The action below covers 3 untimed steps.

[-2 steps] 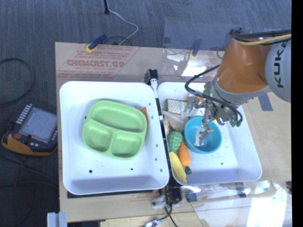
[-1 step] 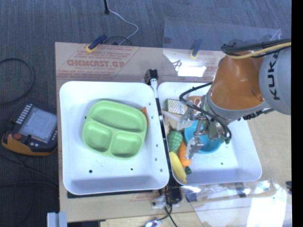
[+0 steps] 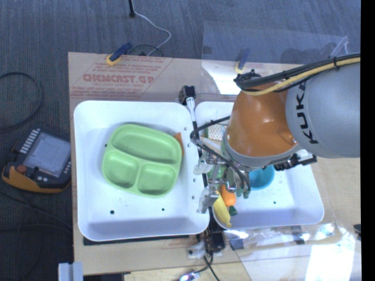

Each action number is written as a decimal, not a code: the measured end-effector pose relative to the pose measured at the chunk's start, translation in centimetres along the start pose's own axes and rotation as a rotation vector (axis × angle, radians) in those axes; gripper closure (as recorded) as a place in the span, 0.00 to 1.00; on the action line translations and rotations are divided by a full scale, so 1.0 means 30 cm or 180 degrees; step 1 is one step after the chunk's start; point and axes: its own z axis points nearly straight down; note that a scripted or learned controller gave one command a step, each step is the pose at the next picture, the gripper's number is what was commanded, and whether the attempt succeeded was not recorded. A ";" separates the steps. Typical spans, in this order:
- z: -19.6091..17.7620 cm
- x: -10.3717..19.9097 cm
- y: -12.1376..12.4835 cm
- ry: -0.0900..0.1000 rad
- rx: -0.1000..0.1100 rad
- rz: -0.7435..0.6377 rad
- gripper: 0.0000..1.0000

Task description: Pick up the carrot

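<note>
Right now the carrot (image 3: 228, 197) sits as a small orange piece at the near-left corner of the right bin (image 3: 293, 206), resting against a yellow banana (image 3: 221, 213) that lies just below it. My jaws (image 3: 223, 187) hang directly over it, crowded with metal and cable, and I cannot tell whether they are spread or pinching the carrot. A blue cup (image 3: 261, 177) stands just to the right, partly under the wrist. The left bin (image 3: 88, 157) holds a green divided plate (image 3: 142, 158) with an orange scrap at its far-right edge. To do this well, I'd center on the orange piece alone, keep off the banana and bin wall, and lift slowly, confirming the carrot comes with it.
</note>
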 end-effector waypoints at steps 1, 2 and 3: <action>-0.011 -0.021 -0.219 -0.0011 0.0010 0.0000 0.00; -0.010 -0.021 -0.208 -0.0010 0.0003 -0.0017 0.00; -0.010 -0.020 -0.208 -0.0010 0.0003 -0.0017 0.00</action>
